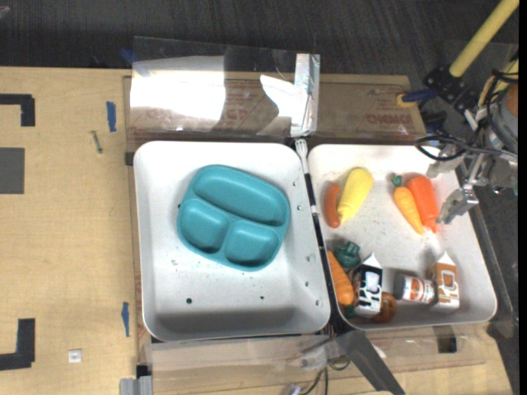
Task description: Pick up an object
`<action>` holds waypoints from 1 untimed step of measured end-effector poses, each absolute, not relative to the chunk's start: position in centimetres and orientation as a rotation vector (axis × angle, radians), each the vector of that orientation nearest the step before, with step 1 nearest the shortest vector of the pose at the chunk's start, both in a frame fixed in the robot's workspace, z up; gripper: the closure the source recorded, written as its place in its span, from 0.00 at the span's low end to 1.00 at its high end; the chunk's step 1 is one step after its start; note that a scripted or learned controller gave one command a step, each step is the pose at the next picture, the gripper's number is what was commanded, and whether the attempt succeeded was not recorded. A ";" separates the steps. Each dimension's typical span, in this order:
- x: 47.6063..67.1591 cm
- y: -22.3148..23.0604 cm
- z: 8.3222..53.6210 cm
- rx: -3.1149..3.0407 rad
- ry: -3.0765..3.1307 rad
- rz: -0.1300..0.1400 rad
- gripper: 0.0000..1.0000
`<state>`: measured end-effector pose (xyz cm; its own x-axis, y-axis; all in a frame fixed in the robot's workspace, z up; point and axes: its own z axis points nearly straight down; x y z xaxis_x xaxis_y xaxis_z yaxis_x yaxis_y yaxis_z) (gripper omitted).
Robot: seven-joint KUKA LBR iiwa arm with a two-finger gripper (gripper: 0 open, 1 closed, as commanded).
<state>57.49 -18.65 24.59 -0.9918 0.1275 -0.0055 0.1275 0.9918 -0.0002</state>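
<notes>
The right bin (482, 253) holds several toy foods. A yellow banana-like piece (355, 191) lies at its back left beside a small orange piece (332, 204). Two orange carrots (416, 202) lie side by side at the back right. My gripper (455, 206) hangs over the bin's right edge, just right of those carrots, with nothing visibly in it. Along the front lie another carrot (341, 278), a green piece (349, 253), a black-and-white carton (370, 287), a small bottle (414, 290) and a little brown-and-white carton (445, 282).
A teal divided plate (233, 216) sits in the left bin (156, 220). A clear plastic sheet (222, 97) stands behind the bins. Cables (449, 142) and a yellow rod (487, 27) are at the back right near the arm.
</notes>
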 end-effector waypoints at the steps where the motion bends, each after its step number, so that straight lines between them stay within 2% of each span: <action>1: 53.7 -21.6 10.2 -0.151 3.141 0.006 0.00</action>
<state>53.67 -21.65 10.16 -0.9954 -0.0962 0.0032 -0.0961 0.9954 0.0039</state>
